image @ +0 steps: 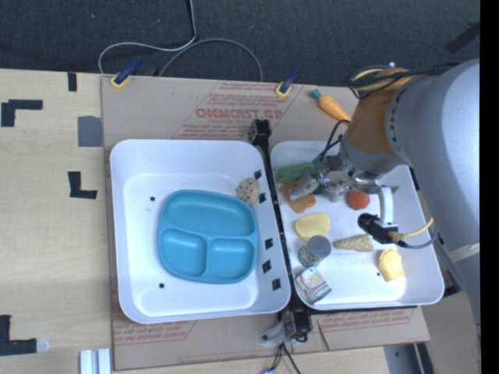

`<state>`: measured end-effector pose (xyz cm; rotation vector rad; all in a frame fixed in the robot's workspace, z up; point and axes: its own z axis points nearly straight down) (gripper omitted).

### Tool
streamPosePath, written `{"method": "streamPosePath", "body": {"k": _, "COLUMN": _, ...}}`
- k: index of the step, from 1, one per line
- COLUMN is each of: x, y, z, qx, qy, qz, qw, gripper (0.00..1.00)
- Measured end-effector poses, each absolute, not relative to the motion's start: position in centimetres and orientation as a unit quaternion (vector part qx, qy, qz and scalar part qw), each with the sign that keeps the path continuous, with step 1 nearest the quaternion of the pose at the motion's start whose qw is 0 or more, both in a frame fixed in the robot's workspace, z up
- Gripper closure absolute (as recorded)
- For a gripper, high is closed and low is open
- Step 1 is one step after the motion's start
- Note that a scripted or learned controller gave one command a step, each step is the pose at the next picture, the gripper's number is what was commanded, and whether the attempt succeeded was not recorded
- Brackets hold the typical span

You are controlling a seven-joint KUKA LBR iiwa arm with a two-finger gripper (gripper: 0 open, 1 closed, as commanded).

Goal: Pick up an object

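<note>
Hovering: end effector [321, 184] over right bin [421, 287] left side | green item [293, 172] beside

A wooden bench [47, 232] with black tape marks carries a brown cardboard sheet [226, 111] printed in red, pinned at its far edge by a yellow clamp [122, 79] and a blue clamp [287, 82]. Two shallow white bins sit side by side on the sheet, the left bin [132, 170] touching the right bin [425, 283] along a black divider. A toy carrot [331, 106] lies on the cardboard just behind the right bin
</note>
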<state>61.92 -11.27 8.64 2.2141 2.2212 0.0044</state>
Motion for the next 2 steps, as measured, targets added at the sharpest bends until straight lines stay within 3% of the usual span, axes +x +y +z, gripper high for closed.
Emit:
{"method": "streamPosePath", "body": {"k": 1, "x": 66.8, "y": -10.3, "z": 8.6, "qx": 0.705, "qy": 0.709, "qz": -0.0059, "qw": -0.002, "gripper": 0.0}}
{"method": "streamPosePath", "body": {"k": 2, "x": 66.9, "y": -10.3, "z": 9.7, "qx": 0.707, "qy": 0.708, "qz": -0.0021, "qw": 0.002, "gripper": 1.0}}
